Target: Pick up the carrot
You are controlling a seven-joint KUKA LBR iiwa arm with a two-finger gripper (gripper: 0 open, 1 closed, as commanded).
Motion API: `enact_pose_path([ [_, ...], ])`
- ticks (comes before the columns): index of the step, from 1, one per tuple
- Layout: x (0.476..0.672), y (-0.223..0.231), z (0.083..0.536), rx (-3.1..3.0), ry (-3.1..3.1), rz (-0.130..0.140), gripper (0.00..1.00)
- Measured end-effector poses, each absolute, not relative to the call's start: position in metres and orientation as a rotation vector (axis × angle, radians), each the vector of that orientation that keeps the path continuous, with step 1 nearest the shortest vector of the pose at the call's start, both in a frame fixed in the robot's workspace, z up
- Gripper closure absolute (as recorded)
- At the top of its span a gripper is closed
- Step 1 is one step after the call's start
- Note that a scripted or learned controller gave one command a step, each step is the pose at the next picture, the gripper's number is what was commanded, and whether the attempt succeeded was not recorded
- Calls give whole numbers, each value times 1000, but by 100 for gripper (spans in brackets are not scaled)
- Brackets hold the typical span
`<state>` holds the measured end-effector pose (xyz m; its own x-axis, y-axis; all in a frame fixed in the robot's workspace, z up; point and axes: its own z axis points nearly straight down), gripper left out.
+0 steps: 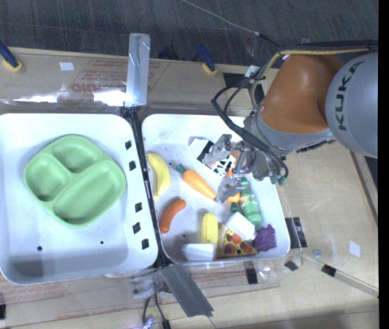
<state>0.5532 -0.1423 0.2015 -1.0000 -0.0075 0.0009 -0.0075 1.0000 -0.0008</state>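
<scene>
the hand (237, 172) hovers just right of the carrot (199, 183) (right bin); its spread probably can't be judged.

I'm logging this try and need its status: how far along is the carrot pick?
Done: the arm has reached over the right bin, and the pincer hangs close to the carrot's right end. In hand: nothing that I can see; the carrot lies on the bin floor between the banana and the pincer. Left: closing on the carrot and lifting it.
</scene>
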Motion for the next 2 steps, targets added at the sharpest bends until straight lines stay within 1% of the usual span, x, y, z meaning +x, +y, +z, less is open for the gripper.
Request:
enact_pose_path([
  [1, 563, -181, 92, 81, -3142, 0, 0],
  [2, 496, -140, 92, -30, -3141, -2, 0],
])
